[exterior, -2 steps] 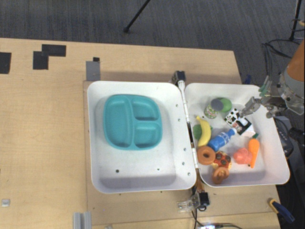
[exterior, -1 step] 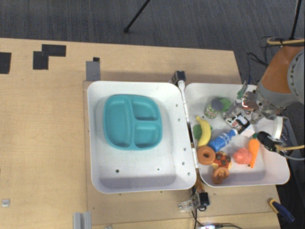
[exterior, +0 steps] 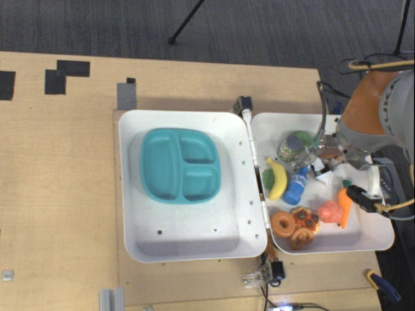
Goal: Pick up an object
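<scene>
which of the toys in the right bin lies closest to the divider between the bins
The yellow banana. It lies along the right bin's left wall, right beside the divider; the blue bottle, the donuts and the orange carrot all sit farther right.

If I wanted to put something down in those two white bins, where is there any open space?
Left bin: bare floor in front of the teal divided plate, and a strip along its sides. Right bin is crowded: banana, blue bottle, donuts, carrot and the gripper are packed together, leaving a small patch at its back left corner.
</scene>
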`<state>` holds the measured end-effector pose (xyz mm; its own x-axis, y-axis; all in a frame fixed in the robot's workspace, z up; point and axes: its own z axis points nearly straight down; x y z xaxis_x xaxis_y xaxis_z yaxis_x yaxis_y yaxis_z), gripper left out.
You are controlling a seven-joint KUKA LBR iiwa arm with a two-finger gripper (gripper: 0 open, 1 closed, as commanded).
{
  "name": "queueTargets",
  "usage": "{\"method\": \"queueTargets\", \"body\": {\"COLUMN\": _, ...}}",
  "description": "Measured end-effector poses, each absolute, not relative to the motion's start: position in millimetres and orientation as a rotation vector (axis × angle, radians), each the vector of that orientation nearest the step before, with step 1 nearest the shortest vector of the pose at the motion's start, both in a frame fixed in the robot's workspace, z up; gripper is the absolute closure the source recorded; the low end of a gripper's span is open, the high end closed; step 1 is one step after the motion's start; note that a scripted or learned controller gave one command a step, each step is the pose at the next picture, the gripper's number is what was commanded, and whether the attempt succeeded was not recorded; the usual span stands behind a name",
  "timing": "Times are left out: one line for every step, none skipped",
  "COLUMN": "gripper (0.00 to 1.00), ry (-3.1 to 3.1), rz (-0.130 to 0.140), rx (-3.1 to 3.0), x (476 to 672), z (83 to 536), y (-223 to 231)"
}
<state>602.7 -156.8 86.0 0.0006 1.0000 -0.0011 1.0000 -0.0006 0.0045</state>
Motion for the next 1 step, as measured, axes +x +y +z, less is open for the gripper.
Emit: {"method": "queueTargets", "body": {"gripper": 1.0, "ry": 2.217, "rz": 0.005, "rx": 2.215, "x": 604.2, "z": 98.5, "y": -157.4}}
